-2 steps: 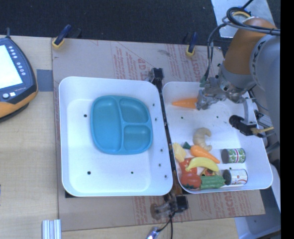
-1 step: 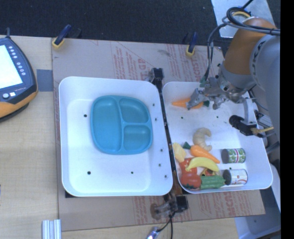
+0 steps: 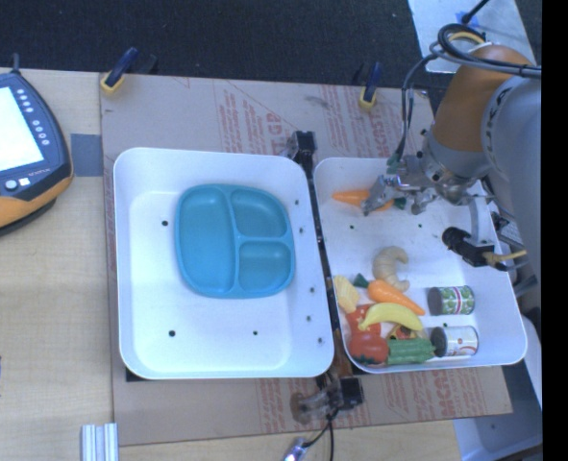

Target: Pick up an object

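Observation:
My gripper (image 3: 391, 198) hovers low over the far part of the right bin (image 3: 495, 353), at the end of the grey arm with the orange band (image 3: 476, 94). A small orange carrot (image 3: 351, 198) lies on the bin floor, and its right end meets the gripper's tip. Whether the carrot is gripped is unclear. Nearer the front lie a cream curved piece (image 3: 391, 260), a second carrot (image 3: 395, 296), a banana (image 3: 391, 315), a red tomato (image 3: 364, 343) and a green vegetable (image 3: 408, 352). Two small cans (image 3: 451, 301) (image 3: 455, 340) lie on their sides at the right.
The left bin (image 3: 139, 286) holds a blue divided plate (image 3: 234, 240). An orange-edged tablet (image 3: 14, 152) lies on the bench at far left. Clamps (image 3: 120, 70) (image 3: 367, 73) hold the cardboard sheet's far edge. A black part of the arm (image 3: 466, 246) hangs over the right bin.

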Action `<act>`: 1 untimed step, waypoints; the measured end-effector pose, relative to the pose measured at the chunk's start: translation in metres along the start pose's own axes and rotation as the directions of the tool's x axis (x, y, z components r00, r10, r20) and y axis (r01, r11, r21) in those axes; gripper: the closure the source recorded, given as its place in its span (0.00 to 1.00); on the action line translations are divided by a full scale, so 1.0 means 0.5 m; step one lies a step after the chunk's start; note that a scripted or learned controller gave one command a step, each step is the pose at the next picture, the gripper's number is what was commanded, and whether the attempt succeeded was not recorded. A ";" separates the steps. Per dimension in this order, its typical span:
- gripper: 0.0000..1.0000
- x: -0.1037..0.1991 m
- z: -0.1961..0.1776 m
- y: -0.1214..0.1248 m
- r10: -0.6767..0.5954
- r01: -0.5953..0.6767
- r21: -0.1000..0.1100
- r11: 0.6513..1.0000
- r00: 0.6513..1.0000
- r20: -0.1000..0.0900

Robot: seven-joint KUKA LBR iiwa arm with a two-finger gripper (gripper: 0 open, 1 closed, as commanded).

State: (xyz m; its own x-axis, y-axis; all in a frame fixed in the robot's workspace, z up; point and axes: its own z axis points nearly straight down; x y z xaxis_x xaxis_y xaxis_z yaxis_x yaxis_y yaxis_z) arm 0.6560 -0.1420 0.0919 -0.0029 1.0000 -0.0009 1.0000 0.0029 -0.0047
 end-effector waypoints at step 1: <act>1.00 -0.001 -0.020 -0.002 -0.001 0.001 0.006 1.000 1.000 -0.001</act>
State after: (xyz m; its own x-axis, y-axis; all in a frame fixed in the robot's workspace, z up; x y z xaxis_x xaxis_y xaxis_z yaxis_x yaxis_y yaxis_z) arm 0.6552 -0.1424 0.1018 -0.0038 1.0000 0.0001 0.9999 0.0038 -0.0109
